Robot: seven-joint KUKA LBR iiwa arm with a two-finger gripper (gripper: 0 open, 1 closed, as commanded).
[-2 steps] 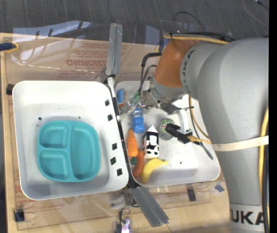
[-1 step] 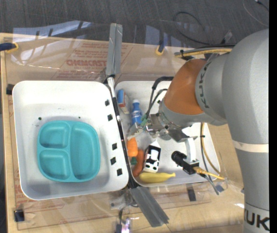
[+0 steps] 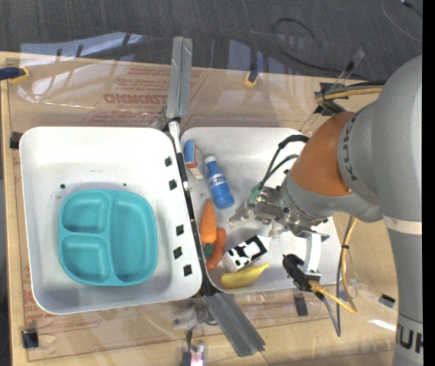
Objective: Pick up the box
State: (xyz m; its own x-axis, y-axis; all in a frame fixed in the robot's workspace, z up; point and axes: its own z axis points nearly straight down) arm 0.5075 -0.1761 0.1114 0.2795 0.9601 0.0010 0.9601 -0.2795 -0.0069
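Two shallow white bins side by side on the bench (image 3: 65, 75). In the left bin (image 3: 42, 151), a teal divided plate (image 3: 108, 236), lying flat near the middle. In the right bin (image 3: 233, 139), a cluster toward its left wall: a blue bottle (image 3: 219, 183) with a white cap at the far end, a carrot (image 3: 209, 223) just below it, something red and green beside the carrot, a banana (image 3: 245, 276) along the near edge, and the box (image 3: 246, 252), small, black and white, tilted, resting just above the banana and touching or nearly touching it. Grey arm with orange band (image 3: 324, 162) reaching in from the right, wrist low over the right bin, gripper (image 3: 267, 213) just right of and beyond the box, close to it. Grip state impossible to tell behind cables and wrist hardware; nothing seen clamped there. Judged from this: approach roughly made, box not lifted, lying among the other items. Left to do: settling over the box, closing on it without catching the banana or carrot, then raising it clear of the bin.
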